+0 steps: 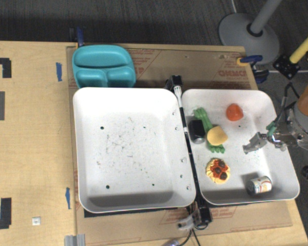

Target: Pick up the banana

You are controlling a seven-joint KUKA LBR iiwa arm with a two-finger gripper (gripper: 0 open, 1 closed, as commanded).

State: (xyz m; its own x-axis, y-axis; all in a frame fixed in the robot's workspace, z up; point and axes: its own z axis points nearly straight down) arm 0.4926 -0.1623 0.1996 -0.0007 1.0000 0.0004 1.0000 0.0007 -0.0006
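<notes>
While my gripper (252,143) hangs low over the right bin (282,163), jaws slightly apart and holding nothing, it stands ready to descend. Farther left, the banana (217,136), lying on a green toy (208,129), waits untouched near the divider.

The short, rounded yellow plastic banana (217,136) lies flat in the right white bin (256,104), right of the frame's centre, resting against a green toy.
</notes>
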